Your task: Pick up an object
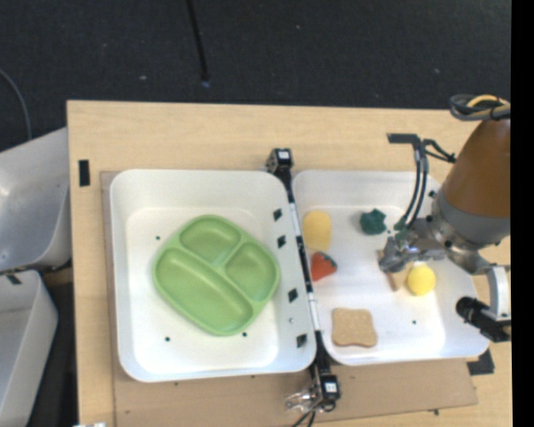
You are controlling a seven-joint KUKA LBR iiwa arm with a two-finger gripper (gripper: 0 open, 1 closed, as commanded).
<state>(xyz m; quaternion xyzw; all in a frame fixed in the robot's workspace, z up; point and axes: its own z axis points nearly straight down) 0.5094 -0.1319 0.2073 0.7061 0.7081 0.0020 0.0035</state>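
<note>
The tool (397,258), its grip state unclear, hovers beside a smooth round lemon (420,280); flat toast (353,327) lies nearby.

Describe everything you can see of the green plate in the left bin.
The plate is light green, rounded in outline, and looks like smooth plastic. Raised ridges split it into three compartments: one long one along its lower left and two smaller ones toward its upper right. All three hold nothing. It lies flat, face up, turned at a slant to the walls of the left bin, near the middle of the floor. It rests only on that floor; nothing else touches it.
</note>
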